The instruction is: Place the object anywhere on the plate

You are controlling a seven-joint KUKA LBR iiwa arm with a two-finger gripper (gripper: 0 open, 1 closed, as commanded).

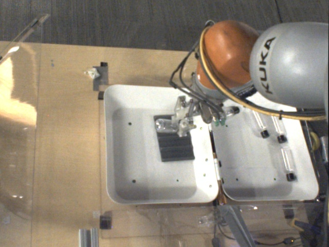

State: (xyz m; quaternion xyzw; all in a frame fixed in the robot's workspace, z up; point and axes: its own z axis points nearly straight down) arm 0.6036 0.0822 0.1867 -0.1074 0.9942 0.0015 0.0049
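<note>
The gripper (181, 121) hangs over the left bin (123, 184), just above the dark ribbed plate (176, 147) lying on its floor — whether the fingers are apart or clamped on anything, I cannot tell. Three clear tubes (280, 138) lie in the right bin (303, 189).

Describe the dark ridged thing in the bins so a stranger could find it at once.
Start at the two white bins side by side and take the left bin. Near its middle, just below the gripper, lies a dark ridged slab, flat on the floor. It is the one black, grooved rectangle there; the clear tubes lie in the right bin.
</note>
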